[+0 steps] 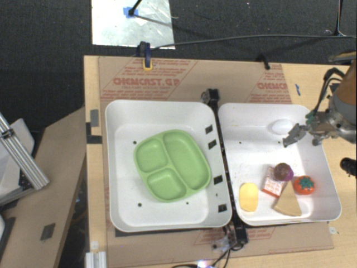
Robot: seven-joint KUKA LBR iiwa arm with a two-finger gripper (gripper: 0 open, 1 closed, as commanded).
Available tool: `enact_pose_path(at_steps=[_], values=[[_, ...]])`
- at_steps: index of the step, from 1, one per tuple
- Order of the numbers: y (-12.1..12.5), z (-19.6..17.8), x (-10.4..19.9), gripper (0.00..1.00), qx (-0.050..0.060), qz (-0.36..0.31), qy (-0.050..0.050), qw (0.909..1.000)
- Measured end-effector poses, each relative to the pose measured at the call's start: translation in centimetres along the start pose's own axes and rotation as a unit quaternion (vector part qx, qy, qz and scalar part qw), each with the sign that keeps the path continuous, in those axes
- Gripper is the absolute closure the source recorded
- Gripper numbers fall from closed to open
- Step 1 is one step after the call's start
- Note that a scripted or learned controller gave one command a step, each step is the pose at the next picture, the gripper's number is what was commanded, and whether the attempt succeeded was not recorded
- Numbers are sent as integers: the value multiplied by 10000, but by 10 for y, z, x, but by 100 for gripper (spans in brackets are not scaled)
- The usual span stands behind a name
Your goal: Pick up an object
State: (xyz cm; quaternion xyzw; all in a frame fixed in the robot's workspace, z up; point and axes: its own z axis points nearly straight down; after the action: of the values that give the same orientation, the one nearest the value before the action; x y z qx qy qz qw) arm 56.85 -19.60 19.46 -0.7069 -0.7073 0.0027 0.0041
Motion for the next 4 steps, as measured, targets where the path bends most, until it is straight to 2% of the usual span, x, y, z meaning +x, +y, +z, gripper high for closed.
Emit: enact_pose_path(at_steps=[1,3,4], values=[[3,-6,0,0,-56,-13,-13,10000],[-2,106,5,0,-36,-4,-6,10000],[0,93,4,100,-70,-6,-16,10000]])
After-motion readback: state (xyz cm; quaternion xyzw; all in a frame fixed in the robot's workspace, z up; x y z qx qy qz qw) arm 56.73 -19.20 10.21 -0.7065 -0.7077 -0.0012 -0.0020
